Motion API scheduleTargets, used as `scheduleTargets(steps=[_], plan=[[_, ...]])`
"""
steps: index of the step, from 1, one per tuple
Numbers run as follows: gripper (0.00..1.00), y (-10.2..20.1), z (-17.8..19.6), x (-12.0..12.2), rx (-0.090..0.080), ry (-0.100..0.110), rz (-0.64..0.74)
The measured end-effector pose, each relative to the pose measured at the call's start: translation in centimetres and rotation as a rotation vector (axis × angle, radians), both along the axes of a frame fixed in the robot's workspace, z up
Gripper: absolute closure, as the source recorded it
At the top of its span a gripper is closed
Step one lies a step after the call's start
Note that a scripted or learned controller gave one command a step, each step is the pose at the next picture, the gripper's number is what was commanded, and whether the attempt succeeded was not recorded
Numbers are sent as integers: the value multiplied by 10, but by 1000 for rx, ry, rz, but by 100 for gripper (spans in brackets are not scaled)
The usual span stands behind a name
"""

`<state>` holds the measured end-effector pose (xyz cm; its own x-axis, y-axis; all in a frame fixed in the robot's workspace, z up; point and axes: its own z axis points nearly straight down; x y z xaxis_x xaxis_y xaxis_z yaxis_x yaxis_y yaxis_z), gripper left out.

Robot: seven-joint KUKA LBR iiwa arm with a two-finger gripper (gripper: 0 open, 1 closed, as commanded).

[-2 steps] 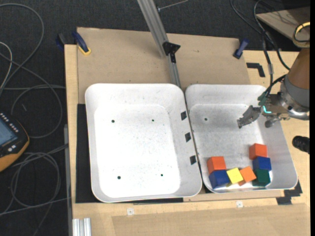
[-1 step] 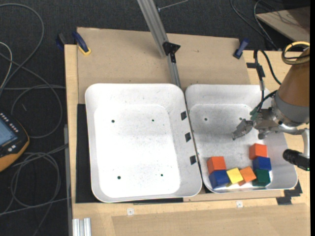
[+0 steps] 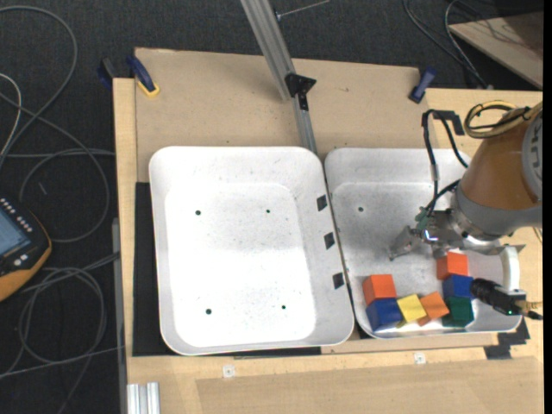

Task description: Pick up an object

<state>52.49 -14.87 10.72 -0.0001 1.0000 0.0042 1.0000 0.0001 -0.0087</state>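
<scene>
Several small blocks lie along the front of the right bin [image 3: 379, 188]: an orange block [image 3: 378, 286], a blue block [image 3: 385, 314], a yellow block [image 3: 412, 307], another orange one [image 3: 435, 305], a green block [image 3: 462, 311], a second blue one [image 3: 457, 285] and a red-orange block [image 3: 451, 264]. My gripper [image 3: 424, 247] hangs low over the middle of this bin, just behind the blocks. It is open, one grey finger [image 3: 402, 247] splayed to the left, with nothing between the fingers. The red-orange block sits right beside the gripper's right side.
The left bin [image 3: 172, 171] lies beside the right one, split from it by a raised rim with black clips [image 3: 329, 240]. A slanted metal pole [image 3: 276, 50] crosses behind the bins. Cables and the arm's body [image 3: 504, 179] crowd the right edge.
</scene>
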Motion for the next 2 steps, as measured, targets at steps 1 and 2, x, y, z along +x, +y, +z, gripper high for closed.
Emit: scheduleTargets(steps=[1, 2], plan=[[0, 1, -8, 0, -1, -3, 0], [100, 1, 3, 1, -1, -8, 0]])
